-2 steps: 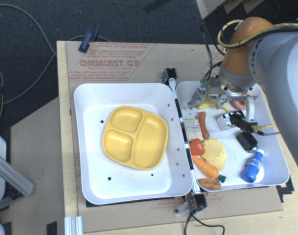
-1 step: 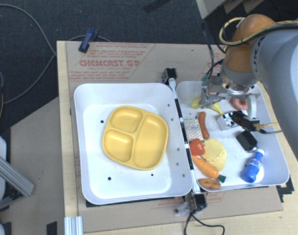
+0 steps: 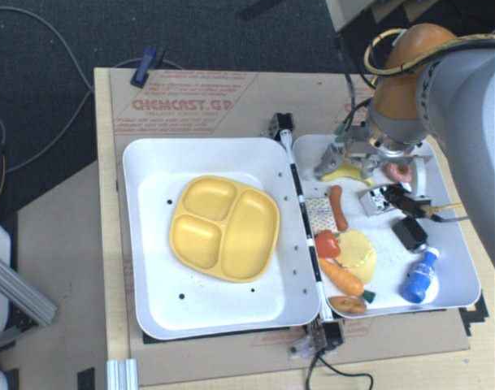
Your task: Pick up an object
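While the gripper (image 3: 362, 154) is hovering low over the far end of the right bin (image 3: 454, 250), we are treating the banana (image 3: 343, 172) as the likeliest target. It is lying just beside the gripper, on the side toward the left bin (image 3: 149, 185) and slightly nearer the camera. The long axis of the banana is running roughly across the bin, from the dividing wall toward the gripper. We are judging that a grasp calls for a short shift toward the divider and a wrist turn to close across that axis.

We cannot tell whether the gripper is spread or pressed together, because the wrist is covering it from above. We are seeing nothing held in it.

Room is tight here. The far wall of the bin and the dividing wall are both sitting near the banana. A sausage (image 3: 338, 206) is lying just beyond it toward the camera, with its length pointing along the divider. A blue bottle (image 3: 419, 276) is lying well apart in the near corner. A yellow divided plate (image 3: 224, 227) is occupying the left bin.
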### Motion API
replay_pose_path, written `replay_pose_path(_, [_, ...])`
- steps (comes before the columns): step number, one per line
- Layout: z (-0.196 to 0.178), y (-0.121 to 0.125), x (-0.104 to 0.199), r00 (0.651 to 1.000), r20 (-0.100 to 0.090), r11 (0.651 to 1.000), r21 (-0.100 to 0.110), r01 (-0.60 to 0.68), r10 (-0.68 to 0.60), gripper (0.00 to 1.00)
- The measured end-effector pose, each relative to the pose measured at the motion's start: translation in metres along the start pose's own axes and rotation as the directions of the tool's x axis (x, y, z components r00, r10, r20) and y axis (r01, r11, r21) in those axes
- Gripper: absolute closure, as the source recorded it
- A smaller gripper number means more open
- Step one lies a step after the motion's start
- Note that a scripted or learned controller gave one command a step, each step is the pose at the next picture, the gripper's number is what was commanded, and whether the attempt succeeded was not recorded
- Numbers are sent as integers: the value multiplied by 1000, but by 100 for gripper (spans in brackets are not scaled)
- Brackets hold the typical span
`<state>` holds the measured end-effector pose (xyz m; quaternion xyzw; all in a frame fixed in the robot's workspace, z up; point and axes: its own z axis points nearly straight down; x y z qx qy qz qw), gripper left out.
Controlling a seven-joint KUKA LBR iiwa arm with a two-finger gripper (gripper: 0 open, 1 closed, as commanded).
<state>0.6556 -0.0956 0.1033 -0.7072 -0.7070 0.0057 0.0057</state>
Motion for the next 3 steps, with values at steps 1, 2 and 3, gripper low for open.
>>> replay_pose_path(1, [19, -60, -9, 1000, 1, 1000, -19, -1, 1, 0])
replay_pose_path(2, [10, -60, -8, 1000, 0, 1000, -19, -1, 1, 100])
replay_pose_path(3, [-81, -47, 90, 1000, -2, 1000, -18, 3, -3, 100])
